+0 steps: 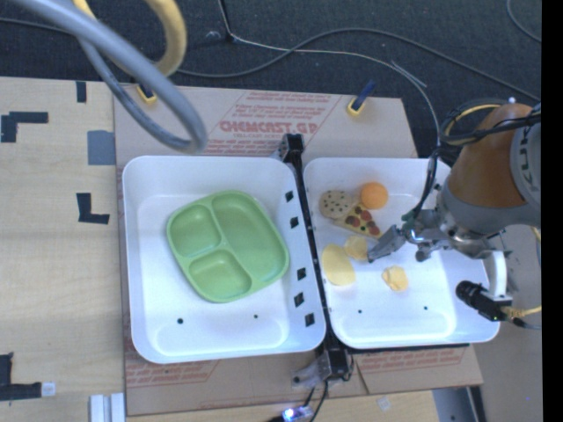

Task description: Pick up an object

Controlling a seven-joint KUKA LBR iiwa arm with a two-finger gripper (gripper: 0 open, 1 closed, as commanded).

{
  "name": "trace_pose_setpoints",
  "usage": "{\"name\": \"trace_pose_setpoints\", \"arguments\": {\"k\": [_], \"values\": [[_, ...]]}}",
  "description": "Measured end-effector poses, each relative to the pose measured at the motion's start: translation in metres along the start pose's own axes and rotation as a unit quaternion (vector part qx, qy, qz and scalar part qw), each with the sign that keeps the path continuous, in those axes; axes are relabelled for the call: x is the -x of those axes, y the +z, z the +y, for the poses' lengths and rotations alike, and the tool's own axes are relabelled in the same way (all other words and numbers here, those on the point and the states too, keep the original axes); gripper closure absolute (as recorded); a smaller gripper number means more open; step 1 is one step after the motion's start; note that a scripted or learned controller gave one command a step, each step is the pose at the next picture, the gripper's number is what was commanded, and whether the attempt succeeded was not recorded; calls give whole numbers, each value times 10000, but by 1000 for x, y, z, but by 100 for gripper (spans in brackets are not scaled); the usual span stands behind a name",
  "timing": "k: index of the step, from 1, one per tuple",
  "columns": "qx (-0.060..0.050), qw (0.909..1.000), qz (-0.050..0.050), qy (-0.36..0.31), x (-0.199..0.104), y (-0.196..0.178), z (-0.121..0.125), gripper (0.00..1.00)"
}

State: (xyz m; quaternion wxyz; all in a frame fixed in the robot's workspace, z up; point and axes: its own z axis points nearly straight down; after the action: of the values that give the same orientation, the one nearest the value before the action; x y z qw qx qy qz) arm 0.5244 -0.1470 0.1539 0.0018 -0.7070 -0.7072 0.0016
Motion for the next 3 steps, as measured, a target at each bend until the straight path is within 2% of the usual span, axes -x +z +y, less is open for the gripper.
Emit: {"name": "trace_pose_setpoints", "arguments": {"k": [1,2,3], "values": [[2,10000,0,-4,-4,46,6,0],[19,10000,-9,-2,-4,70,6,0],[33,10000,-18,-3,-4,58,7,100]]}}
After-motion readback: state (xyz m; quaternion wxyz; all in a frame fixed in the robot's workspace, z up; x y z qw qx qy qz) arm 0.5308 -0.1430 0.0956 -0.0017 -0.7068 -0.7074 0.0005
